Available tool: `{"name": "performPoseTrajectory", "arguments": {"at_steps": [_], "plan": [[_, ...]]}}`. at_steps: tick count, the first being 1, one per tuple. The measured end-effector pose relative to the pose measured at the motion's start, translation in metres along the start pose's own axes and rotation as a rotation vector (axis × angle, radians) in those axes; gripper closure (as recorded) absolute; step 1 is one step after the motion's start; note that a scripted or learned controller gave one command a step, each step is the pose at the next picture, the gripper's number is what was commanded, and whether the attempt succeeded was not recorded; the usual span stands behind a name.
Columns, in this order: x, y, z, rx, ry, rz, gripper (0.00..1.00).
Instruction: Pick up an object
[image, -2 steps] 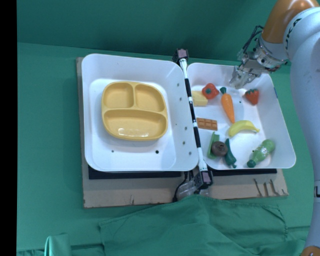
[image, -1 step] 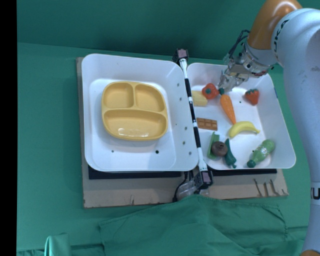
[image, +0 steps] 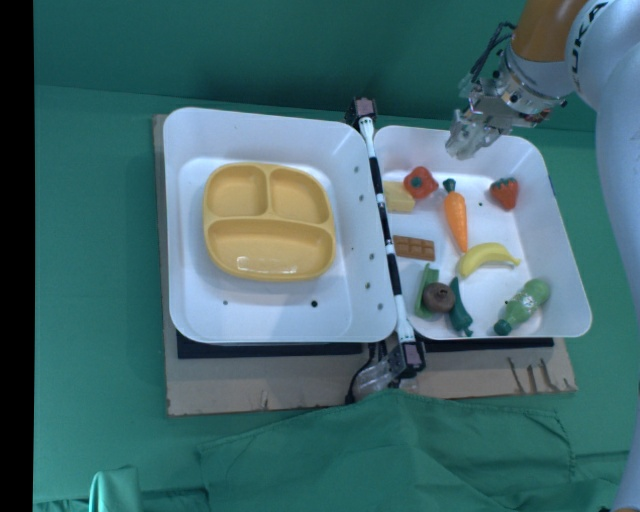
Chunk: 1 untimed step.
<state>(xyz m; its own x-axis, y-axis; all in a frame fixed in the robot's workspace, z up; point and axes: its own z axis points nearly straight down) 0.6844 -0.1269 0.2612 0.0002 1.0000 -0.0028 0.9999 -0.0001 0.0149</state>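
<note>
Gripper (image: 470, 139) hung over the right bin's (image: 560, 250) far rim; couldn't tell how the jaws stood; glossy plastic carrot (image: 456, 219) and curved banana (image: 486, 259) lay below.

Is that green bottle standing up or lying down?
Lying down: the green bottle rests on its side in the right bin, cap toward the front edge.
</note>
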Motion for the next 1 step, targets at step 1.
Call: {"name": "performPoseTrajectory", "arguments": {"at_steps": [1], "plan": [[-0.0377,0.0115,0.0682,0.012,0.0,0.002,1.0]]}}
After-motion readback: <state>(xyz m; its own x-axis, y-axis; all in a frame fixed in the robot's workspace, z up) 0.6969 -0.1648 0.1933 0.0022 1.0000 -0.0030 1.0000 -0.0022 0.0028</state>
